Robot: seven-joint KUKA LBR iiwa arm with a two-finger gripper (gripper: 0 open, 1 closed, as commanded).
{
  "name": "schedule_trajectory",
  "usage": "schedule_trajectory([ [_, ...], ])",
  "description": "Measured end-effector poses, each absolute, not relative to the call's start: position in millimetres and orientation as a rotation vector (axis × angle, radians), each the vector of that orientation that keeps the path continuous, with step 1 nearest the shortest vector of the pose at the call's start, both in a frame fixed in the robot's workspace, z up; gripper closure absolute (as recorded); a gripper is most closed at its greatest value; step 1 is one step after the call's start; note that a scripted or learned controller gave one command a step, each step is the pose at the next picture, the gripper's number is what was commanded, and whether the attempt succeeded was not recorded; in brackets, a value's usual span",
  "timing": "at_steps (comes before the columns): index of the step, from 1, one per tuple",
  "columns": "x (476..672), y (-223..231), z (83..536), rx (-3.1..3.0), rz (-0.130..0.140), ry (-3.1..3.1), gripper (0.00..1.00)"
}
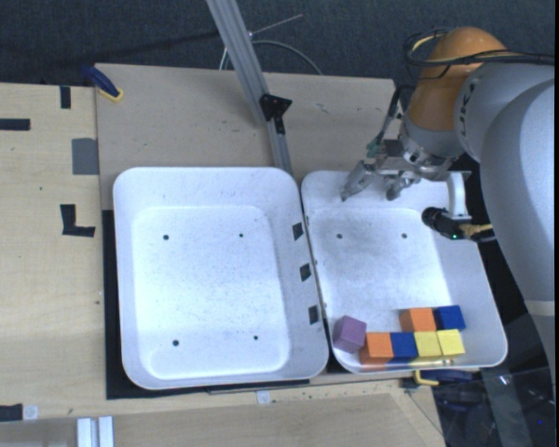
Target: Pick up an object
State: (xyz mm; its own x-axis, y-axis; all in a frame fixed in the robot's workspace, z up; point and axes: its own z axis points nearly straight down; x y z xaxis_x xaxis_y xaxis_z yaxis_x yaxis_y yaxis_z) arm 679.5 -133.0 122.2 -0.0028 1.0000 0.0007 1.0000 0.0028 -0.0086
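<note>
Blocks sit bunched in the near corner of the right bin (466, 277): a purple block (351, 331), 2 orange blocks (379, 345) (416, 319), 2 blue blocks (403, 344) (449, 317) and 2 yellow blocks (428, 344) (450, 342), most touching in 2 short rows that run along the bin's near wall. The gripper (374, 185) is at the opposite, far end of the same bin, so every block lies well apart from it, toward the near rim. Its 2 fingers are spread apart and point down with nothing between them. The arm (443, 82) enters from the right, its orange band above the wrist. The left bin (205, 180) lies beside it.
</note>
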Motion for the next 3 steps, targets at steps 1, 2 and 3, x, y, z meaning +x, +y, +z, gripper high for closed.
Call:
schedule_trajectory([
  [1, 678.8, -110, 95, -2.227, 0.033, -2.215, 0.0],
  [2, 677.6, -103, 93, -2.228, 0.035, -2.213, 0.0],
  [3, 674.3, -97, 91, -2.224, 0.024, -2.215, 0.0],
])
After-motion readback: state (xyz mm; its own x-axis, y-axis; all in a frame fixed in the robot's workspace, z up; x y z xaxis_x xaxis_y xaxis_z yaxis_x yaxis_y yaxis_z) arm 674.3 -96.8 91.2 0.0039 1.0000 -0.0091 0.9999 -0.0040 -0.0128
